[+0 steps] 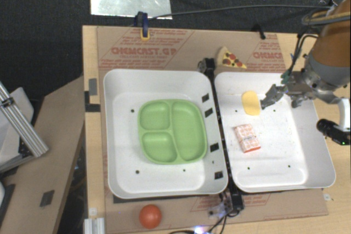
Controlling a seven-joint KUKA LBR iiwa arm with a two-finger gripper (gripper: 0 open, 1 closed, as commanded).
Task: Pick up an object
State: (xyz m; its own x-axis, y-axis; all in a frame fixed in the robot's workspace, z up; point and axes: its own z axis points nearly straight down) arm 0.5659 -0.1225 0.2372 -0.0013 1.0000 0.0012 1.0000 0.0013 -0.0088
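Camera view: jaws (270,97) poised just right of the yellow piece (251,102) in the right bin (323,172).

Camera view: yellow piece lying in the upper-middle of the right bin, long axis running roughly top to bottom of the view, immediately left of the dark jaw tips; touching or a hair apart cannot be told. Jaw state: cannot tell, nothing seen between the tips. Red-and-white packet (247,137) below the yellow piece, near but apart, tilted. Open bin floor right of and below both objects; divider wall between the bins well left of the yellow piece. Judged next: short shift left and down to straddle the short axis. Left bin (118,172) carrying a green divided plate (171,131). On the bench (98,211): pizza-slice toy (231,58) above the bins, red ball (150,216) below.
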